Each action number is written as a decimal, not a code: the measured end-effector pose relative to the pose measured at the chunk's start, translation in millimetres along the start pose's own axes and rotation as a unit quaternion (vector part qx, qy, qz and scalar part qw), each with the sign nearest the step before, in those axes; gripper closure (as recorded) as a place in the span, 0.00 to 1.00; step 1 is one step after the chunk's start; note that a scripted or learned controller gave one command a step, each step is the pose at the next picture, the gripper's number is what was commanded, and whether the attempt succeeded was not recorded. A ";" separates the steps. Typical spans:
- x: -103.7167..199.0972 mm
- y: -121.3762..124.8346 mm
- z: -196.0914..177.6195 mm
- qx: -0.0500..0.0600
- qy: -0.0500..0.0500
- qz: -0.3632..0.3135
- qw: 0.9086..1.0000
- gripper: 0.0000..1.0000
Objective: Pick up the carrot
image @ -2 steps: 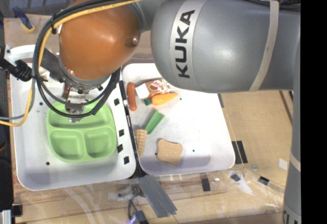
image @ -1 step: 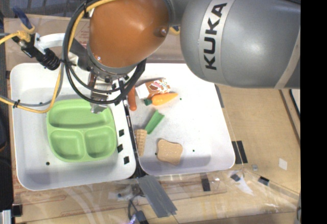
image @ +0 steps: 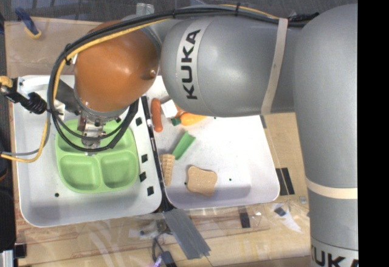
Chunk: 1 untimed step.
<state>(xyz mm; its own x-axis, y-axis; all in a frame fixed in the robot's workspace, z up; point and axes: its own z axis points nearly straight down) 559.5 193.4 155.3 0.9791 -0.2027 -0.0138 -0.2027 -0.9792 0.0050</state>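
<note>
Carrot pickup looks at risk: the gripper [image: 91, 133] hangs left of centre over the green divided tray [image: 118, 176], its state impossible to tell. Right of it, a sausage [image: 157, 115] lies near the carrot [image: 193, 118] at frame centre, half-hidden under the arm, inviting a wrong grab.

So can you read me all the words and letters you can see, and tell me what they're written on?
"KUKA" in black capitals, running up the side of the big grey rounded robot arm.
"KUK", cut off by the picture's bottom edge, on the grey upright arm column at the lower right.
No words, numbers or signs can be read on the two shallow white plastic bins or on the food toys lying in them.
</note>
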 end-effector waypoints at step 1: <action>35.0 -31.8 -71.3 0.004 0.007 0.053 0.999 1.00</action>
<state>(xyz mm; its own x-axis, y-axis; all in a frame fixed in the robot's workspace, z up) 601.3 217.6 225.9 0.9523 -0.3052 0.0003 -0.3052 -0.9523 -0.0024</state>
